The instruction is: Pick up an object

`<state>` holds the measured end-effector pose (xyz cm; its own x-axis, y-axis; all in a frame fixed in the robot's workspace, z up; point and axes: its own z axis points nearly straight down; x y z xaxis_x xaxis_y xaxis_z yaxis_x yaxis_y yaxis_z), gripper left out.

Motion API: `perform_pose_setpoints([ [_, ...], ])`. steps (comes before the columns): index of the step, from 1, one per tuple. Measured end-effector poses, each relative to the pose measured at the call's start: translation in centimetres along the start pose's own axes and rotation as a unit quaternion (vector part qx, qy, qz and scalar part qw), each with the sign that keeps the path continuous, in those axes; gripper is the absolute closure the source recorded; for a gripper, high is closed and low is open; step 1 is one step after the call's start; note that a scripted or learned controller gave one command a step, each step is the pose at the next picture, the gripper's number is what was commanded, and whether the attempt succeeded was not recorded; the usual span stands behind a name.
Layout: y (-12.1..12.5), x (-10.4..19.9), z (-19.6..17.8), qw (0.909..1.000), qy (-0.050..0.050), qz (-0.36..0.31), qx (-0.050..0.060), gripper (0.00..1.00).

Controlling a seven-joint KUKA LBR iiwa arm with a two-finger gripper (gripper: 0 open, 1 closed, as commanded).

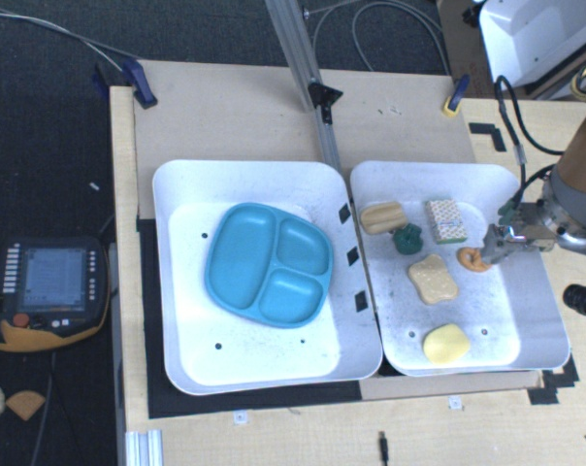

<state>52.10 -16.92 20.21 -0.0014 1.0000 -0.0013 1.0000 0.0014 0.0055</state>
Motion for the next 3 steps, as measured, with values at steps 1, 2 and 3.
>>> perform_pose_setpoints([
  [1, 0.2, 0.0, -3.2, 1.0, 0.0, 0.0, 0.0, 1.0],
  [2, 1.3, 5.2, -4.1, 1.0, 0.001, -0.003, 0.001, 1.0],
  [3, 2.2, 11.2, -3.1, 1.0, 0.002, -0.002, 0.003, 1.0],
])
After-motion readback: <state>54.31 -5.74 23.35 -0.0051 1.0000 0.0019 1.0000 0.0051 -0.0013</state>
